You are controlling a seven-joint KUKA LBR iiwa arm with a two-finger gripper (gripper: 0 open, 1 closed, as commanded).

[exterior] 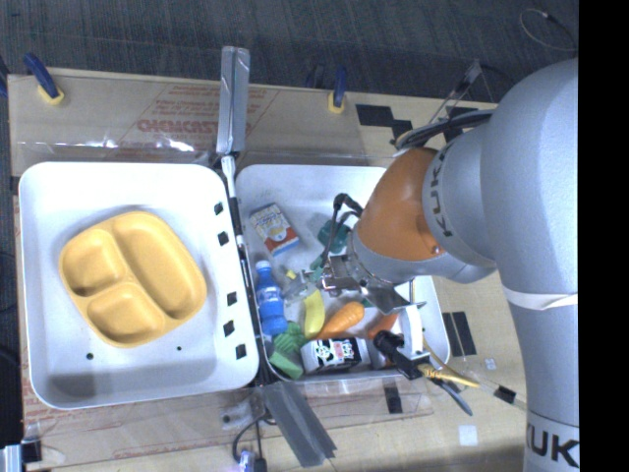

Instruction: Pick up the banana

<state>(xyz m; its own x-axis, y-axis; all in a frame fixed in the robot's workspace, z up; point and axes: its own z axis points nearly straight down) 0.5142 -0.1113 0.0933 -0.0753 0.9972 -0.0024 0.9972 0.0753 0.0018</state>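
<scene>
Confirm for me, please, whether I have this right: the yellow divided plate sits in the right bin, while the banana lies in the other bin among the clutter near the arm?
Not quite: the camera view shows the yellow divided plate in the left bin, not the right. The banana does lie in the other bin, the right bin, among the clutter near the arm.
</scene>
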